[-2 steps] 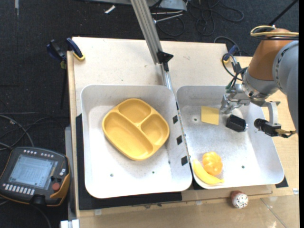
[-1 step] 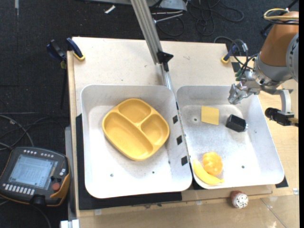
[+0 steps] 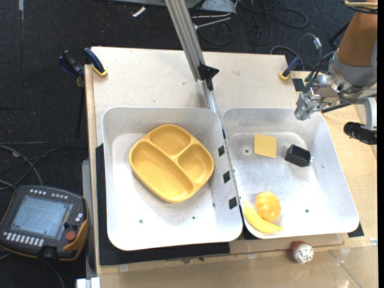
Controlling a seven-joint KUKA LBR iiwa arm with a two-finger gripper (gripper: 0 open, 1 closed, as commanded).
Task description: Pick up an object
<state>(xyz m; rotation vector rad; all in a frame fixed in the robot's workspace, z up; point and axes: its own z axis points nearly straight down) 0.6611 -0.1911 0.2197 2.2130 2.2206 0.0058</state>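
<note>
The bench (image 3: 150,77) is a pale, speckled board standing on a dark carpeted floor (image 3: 42,119), with loose cables running across the floor at the top of the camera view. Two shallow white bins sit side by side on the bench. The left bin (image 3: 120,221) contains a yellow divided plate (image 3: 171,162) with three compartments. The right bin (image 3: 336,179) contains a yellow square block (image 3: 265,145) and a small black block (image 3: 297,155) near its far wall, plus a yellow banana (image 3: 259,221) touching an orange-yellow round fruit (image 3: 268,204) near its front edge. The gripper (image 3: 303,110) hangs above the far right corner of the right bin, apart from all objects; whether its fingers are spread or closed cannot be told. A slanted aluminium post (image 3: 186,35) rises between the bins. Clamps (image 3: 95,62) grip the bench's far corners. A teach pendant (image 3: 42,221) lies on the floor at lower left, and a small white dotted ball (image 3: 303,252) rests on the bench's front edge.
</note>
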